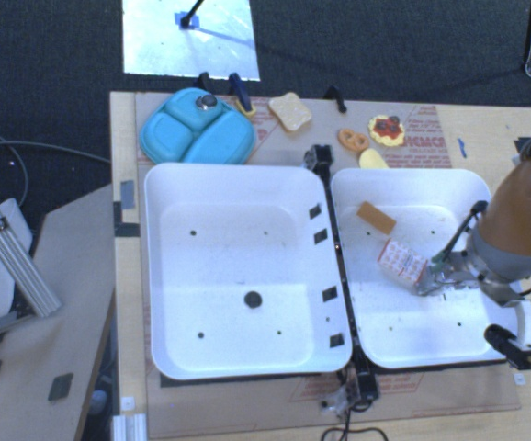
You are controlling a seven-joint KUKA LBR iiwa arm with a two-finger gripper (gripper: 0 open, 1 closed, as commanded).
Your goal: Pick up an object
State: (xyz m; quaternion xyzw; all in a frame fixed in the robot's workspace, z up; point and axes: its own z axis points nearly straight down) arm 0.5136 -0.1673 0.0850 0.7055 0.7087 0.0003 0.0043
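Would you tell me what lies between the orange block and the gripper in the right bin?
In the camera view, a small red-and-white patterned packet lies between the orange block and the gripper, its lower right end right at the gripper.

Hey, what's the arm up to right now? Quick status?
Gripper down in the right bin, at the edge of a red-and-white packet. Grasp unconfirmed. Orange block lies apart, nothing in the way.

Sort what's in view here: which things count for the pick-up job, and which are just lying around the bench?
In play:
gripper, down in the right bin
red-and-white packet, right beside the gripper
tan block, same bin

Lying about:
small dark disc in the left bin
blue divided tray
toast slice
pretzel
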